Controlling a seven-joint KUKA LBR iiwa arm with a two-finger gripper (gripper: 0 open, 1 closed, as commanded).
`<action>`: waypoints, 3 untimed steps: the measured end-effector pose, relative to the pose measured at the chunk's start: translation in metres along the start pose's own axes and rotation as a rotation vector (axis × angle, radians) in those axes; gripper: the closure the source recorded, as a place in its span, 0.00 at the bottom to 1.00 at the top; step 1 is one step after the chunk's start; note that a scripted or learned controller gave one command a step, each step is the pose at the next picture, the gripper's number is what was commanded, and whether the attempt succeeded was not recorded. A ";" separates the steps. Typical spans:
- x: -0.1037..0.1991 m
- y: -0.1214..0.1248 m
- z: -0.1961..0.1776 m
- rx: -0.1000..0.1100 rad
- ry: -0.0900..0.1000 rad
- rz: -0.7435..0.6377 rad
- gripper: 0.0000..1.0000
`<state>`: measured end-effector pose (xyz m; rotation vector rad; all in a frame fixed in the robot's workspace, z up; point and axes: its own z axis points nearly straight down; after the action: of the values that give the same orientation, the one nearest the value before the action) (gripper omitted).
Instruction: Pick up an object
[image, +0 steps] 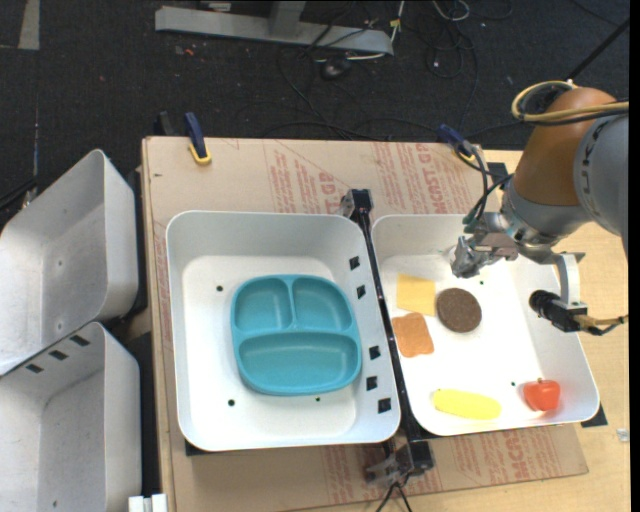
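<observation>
Bare floor (505, 335) right of patty (459, 310)

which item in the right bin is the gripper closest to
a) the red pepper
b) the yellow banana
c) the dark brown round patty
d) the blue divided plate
c, the gripper hangs over the upper part of the right bin, just up and to the right of the dark brown round patty, while the other loose pieces lie farther toward the bin's lower edge.
</observation>
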<state>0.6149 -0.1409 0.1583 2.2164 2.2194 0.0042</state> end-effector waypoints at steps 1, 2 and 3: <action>0.002 -0.003 -0.063 -0.002 0.000 -0.001 1.00; 0.002 -0.002 -0.089 0.001 0.000 -0.001 1.00; 0.057 -0.016 -0.096 0.006 0.003 -0.006 1.00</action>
<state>0.5986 -0.0838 0.2545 2.2144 2.2304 0.0012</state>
